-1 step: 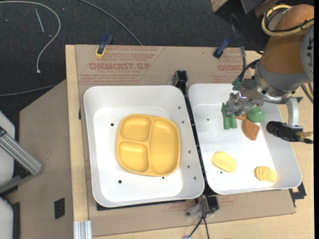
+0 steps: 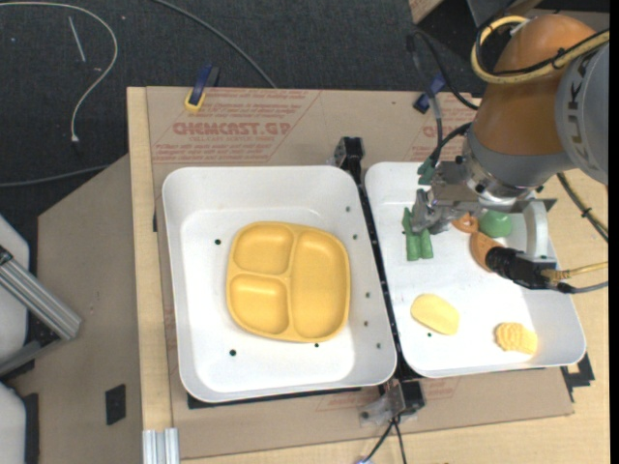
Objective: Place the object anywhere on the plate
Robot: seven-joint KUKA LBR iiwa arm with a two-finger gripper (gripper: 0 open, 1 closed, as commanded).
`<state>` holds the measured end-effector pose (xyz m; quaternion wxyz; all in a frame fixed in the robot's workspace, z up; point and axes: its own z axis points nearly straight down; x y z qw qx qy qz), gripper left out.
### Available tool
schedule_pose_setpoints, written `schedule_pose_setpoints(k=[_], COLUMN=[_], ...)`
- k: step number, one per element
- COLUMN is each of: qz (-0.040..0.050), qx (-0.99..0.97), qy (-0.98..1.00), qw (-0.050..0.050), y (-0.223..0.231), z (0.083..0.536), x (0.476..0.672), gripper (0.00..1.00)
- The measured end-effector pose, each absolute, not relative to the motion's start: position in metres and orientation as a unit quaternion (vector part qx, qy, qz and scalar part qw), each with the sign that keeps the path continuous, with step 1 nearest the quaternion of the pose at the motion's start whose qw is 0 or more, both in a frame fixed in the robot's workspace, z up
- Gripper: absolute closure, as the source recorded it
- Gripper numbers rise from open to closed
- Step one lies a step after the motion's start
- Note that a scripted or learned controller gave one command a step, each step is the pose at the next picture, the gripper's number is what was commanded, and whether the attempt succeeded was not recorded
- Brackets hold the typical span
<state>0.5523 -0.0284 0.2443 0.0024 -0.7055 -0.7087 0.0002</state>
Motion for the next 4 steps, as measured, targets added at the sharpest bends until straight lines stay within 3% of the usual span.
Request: schedule_pose_setpoints(k=[2, 3, 4], qz=[0.0000, 0.0014, 0.0016], qx=[-0.704, -0.706, -0.707], qy=[-0.710, -0.708, -0.707], qw=[0.003, 0.003, 0.002], y=[0.081, 0.115, 0.105], z=[0.235, 0.227, 0.214], x=[0.517, 0.512, 0.506], gripper=[1.00, 1.00, 1.00])
